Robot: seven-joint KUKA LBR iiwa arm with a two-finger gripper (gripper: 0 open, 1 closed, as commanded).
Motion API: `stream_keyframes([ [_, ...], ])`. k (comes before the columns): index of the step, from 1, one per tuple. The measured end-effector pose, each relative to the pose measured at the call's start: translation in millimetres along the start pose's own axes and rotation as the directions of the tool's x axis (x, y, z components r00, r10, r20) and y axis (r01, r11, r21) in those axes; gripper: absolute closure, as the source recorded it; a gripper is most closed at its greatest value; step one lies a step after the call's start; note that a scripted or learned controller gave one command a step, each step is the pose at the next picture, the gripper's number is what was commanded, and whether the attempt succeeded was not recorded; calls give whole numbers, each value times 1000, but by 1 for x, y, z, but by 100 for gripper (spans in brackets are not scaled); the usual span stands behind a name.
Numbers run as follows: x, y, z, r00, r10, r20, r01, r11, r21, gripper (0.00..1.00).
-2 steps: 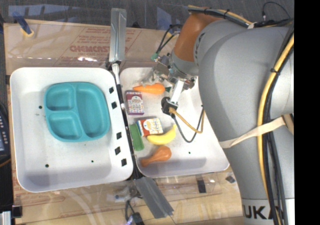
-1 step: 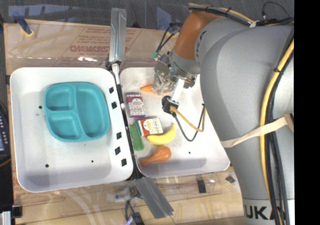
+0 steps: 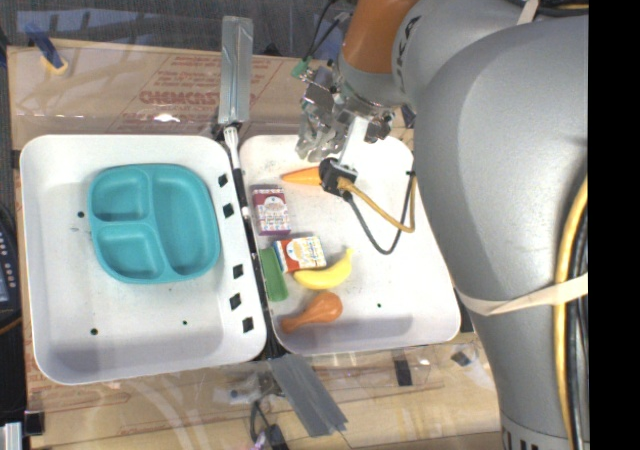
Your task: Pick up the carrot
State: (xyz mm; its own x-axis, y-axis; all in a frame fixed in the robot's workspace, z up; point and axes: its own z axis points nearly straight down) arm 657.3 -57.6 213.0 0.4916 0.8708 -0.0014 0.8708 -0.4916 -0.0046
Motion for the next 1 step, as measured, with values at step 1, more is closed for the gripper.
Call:
stream_keyframes([
  [1,-10,4,25,804,-595,0,595,804,6,100],
])
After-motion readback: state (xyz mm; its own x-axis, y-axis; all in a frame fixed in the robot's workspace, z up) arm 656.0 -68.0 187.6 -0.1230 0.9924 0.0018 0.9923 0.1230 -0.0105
